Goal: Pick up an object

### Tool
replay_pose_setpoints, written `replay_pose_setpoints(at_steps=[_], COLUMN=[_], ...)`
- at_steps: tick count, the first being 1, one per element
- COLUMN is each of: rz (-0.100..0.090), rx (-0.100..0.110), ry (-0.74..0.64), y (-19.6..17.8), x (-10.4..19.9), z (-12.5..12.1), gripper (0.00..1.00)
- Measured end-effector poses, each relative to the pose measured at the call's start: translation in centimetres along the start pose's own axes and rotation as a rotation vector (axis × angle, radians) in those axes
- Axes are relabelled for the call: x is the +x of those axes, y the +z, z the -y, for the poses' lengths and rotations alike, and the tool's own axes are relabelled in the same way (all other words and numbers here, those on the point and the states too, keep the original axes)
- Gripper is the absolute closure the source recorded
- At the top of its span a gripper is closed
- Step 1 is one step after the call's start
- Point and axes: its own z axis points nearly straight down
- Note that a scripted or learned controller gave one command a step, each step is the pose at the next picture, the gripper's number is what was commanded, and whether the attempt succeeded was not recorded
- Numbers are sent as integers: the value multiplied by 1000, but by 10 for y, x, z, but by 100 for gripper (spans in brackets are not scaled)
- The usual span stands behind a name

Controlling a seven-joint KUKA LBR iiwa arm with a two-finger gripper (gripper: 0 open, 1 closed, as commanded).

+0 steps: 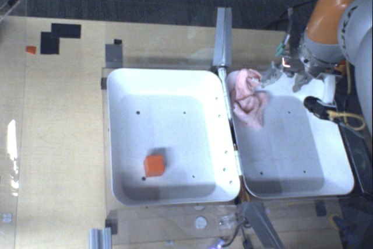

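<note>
Pink cloth (248,98) sits crumpled in the right bin (291,178), against its left wall. The gripper (269,77) hovers at its upper edge, seemingly narrow, though it's hard to tell. Soft and light: pinch a raised fold.

The two shallow white bins, left (175,81) and right (303,181), look like smooth moulded plastic with a soft, matt sheen. A crumpled pink cloth (247,99) in the right bin is limp and finely textured, like terry fabric. The small orange cube (154,165) in the left bin has flat, matt faces, perhaps foam or wood; which is unclear. The pale counter (58,143) shows a light wood-look finish, smooth and faintly reflective. A grey bar (222,38) between the bins looks like brushed metal. The arm's orange band (329,6) is glossy plastic, and the gripper (285,76) looks metallic grey.
</note>
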Motion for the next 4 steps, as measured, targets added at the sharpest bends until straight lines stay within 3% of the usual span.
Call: replay_pose_setpoints(at_steps=[1, 2, 3, 4], rz=[-1, 1, 4, 1], rx=[-7, -23, -17, -25], ry=[-189, -425, -650, -649], y=[86, 89, 90, 78], x=[20, 3, 22, 25], z=[-8, 42, 15, 12], gripper=[0, 0, 0, 100])
